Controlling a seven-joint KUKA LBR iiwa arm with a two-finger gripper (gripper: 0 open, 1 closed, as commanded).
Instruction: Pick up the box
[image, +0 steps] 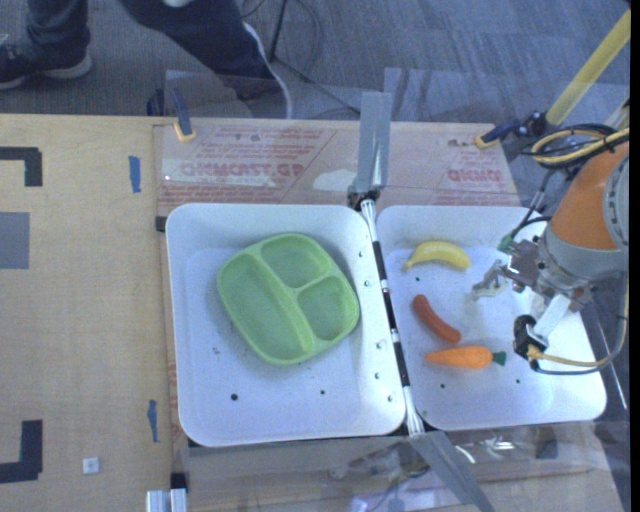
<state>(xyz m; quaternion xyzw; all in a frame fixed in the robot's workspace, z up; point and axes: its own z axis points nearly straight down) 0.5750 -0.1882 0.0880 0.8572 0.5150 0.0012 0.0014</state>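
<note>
Two-finger gripper (492, 283) at right white bin's (560, 400) right edge, finger state unclear. Yellow banana (437, 255), red sausage (436, 318), orange carrot (462, 357) left of it; open floor below.

My arm (590, 215) is cut off at the right edge, and my gripper (492, 283) is too blurry to tell.
</note>
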